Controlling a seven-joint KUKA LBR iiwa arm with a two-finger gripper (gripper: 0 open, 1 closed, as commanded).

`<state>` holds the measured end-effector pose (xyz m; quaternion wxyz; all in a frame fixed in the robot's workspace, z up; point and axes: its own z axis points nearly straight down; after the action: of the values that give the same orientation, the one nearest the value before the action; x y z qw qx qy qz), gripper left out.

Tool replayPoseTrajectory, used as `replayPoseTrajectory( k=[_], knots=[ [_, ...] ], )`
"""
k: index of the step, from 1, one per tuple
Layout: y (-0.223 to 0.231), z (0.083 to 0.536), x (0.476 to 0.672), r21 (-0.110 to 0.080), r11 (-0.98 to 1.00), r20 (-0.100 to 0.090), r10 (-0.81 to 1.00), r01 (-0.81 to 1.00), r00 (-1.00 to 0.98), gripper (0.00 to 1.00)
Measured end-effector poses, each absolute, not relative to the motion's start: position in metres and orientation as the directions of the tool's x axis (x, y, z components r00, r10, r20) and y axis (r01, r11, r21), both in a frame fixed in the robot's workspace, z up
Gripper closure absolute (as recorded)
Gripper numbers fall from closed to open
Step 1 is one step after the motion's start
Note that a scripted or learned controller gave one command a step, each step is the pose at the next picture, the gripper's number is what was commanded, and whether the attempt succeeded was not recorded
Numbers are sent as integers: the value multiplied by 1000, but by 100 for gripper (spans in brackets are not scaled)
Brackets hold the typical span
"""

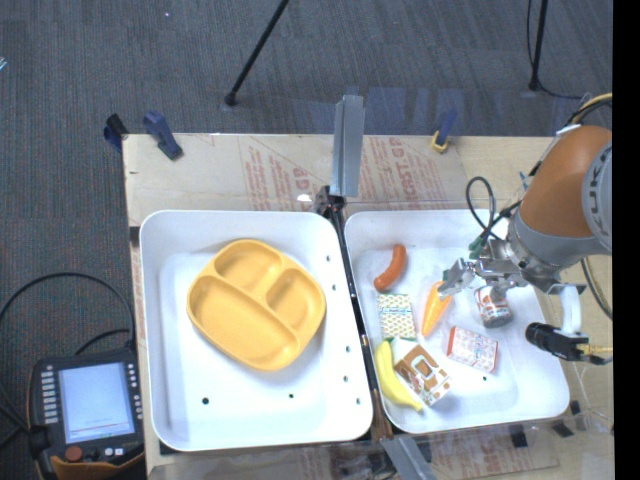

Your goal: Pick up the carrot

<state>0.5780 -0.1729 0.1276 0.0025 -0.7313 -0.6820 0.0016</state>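
Carrot point(434, 310) partly under tool point(468, 276)

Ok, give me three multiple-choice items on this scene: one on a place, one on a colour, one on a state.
1. The carrot lies in:
A. the left bin
B. the right bin
C. the yellow tray

2. The sausage is:
A. red-orange
B. green
C. blue

3. The carrot is:
A. lifted clear of the bin
B. resting on the bin floor
C. on the tray

Key: 1 B, it sits among the packets beside the banana. 2 A, its colour is plain. 3 B, it lies flat just left of the gripper.
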Motion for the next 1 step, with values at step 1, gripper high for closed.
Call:
replayPoseTrajectory(
  k=[1],
  knots=[
    [-112,91,577,5,-23,-1,1000,1000,23,0]
  ],
)
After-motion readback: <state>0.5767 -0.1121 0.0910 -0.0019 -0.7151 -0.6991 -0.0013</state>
